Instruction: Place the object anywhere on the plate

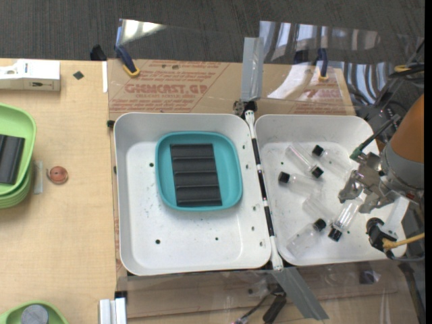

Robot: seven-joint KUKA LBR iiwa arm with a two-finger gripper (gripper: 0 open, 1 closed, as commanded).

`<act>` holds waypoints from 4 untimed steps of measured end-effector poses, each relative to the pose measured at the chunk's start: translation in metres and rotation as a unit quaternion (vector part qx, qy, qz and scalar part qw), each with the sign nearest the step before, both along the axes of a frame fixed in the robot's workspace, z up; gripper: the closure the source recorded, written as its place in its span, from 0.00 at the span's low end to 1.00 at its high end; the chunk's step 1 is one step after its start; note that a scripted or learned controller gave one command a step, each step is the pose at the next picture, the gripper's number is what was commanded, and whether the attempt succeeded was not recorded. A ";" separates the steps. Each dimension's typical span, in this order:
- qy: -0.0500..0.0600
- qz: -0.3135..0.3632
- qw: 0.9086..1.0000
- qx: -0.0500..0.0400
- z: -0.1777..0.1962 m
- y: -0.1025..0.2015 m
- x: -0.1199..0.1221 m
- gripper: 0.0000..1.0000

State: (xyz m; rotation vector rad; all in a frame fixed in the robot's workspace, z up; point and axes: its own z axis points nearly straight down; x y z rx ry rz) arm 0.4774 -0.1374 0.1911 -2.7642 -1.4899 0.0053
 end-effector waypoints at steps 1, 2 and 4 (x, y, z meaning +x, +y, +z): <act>0.000 0.000 1.000 0.000 0.000 0.000 0.000 0.00; 0.000 0.007 1.000 0.000 0.052 -0.042 0.000 0.00; 0.001 -0.116 0.993 -0.001 0.249 -0.076 0.016 0.00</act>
